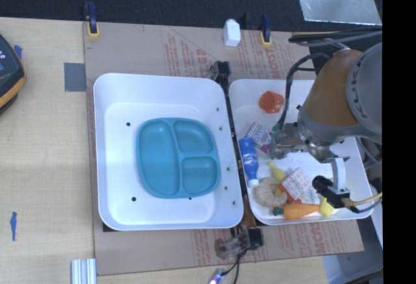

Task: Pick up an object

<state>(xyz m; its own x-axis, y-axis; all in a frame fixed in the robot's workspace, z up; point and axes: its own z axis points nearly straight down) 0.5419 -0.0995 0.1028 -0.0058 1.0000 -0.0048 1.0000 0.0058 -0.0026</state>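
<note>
The arm (338, 94) was seen reaching in from the tabletop's right edge, its gripper (286, 144) lowered over the right bin (354, 214). Whether the jaws were open or closed could not be told; nothing was seen held between them.

A blue bottle (247, 158) was taken as the likeliest target. It lay against the right bin's left wall, just beside the gripper on the side toward the left bin (104, 146). Its long axis ran from far edge to near edge of the tabletop, white cap pointed at the near edge.

A red piece (272, 102) was noted toward the bin's far edge; an orange carrot-like piece (300, 211) and a round pale piece (268, 193) near its near edge. A blue divided plate (177, 157) sat in the left bin. A short move toward the bin's left wall was judged needed, jaws closing across the bottle's narrow width.
</note>
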